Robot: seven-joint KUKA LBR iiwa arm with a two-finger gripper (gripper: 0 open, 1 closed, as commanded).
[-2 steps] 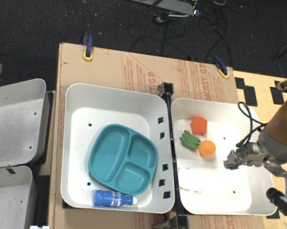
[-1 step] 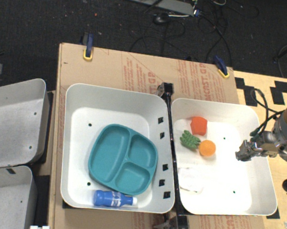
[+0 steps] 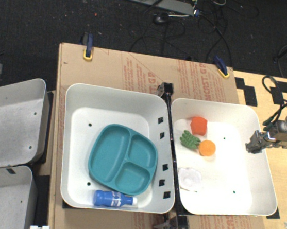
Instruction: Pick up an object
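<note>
Your gripper [image 3: 254, 143] hangs over the right bin's [image 3: 237, 198] right edge; I can't tell its state. The orange ball [image 3: 207, 148] lies to its left.

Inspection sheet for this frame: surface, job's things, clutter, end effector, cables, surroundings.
Surface: cardboard-covered bench bearing left bin and right bin.
Job's things: teal divided plate and blue bottle in left bin; red block, green toy, orange ball and clear lid in right bin.
Clutter: nothing seen.
End effector: end effector over right bin's right rim, holding nothing visible.
Cables: black cables on floor behind bench.
Surroundings: dark floor; spare white trays at left.
</note>
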